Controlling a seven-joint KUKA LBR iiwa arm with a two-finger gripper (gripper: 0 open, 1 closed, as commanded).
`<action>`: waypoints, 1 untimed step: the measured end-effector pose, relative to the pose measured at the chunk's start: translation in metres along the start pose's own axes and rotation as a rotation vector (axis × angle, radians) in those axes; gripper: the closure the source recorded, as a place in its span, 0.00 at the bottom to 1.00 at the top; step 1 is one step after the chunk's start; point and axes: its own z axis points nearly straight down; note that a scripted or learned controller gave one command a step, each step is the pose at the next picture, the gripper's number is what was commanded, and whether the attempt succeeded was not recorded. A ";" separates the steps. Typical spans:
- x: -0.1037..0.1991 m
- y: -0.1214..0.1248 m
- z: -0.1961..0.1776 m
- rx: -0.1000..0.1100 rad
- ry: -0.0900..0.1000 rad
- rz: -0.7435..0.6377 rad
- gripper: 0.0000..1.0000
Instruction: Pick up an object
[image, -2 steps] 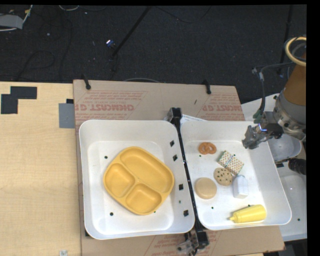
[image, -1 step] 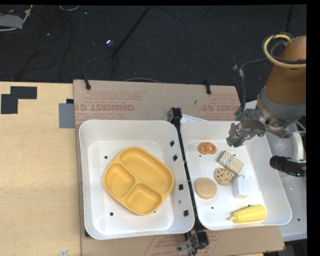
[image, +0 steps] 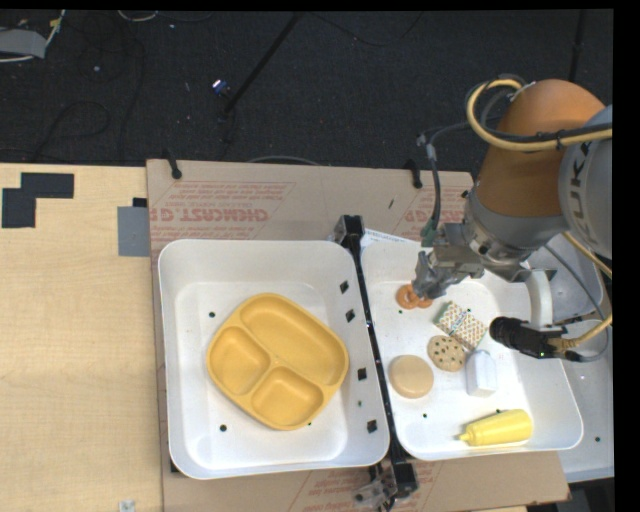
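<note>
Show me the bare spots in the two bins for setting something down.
Left bin: bare floor rings the yellow tray, widest behind it. Right bin: free between round cookie and mustard bottle. Crowded near the tool, orange piece and chip cookie.

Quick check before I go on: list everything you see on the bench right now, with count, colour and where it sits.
Bins: 2, white, side by side on the bench.
Divided plate: 1, yellow, three compartments, middle of the left bin.
Small round piece: 1, orange-brown, upper left of the right bin, right at the gripper's tip.
Checkered packet: 1, pale with a multicolour pattern, centre of the right bin.
Cookie: 1, brown with dark chips, just below the packet.
Round disc: 1, beige, left of centre in the right bin.
Small block: 1, white, right of the cookie.
Squeeze bottle: 1, yellow, lying on its side near the right bin's front edge.
Gripper: 1, dark grey, low over the small round piece.
</note>
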 end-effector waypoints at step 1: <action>0.050 -0.003 0.017 0.000 0.000 0.000 1.00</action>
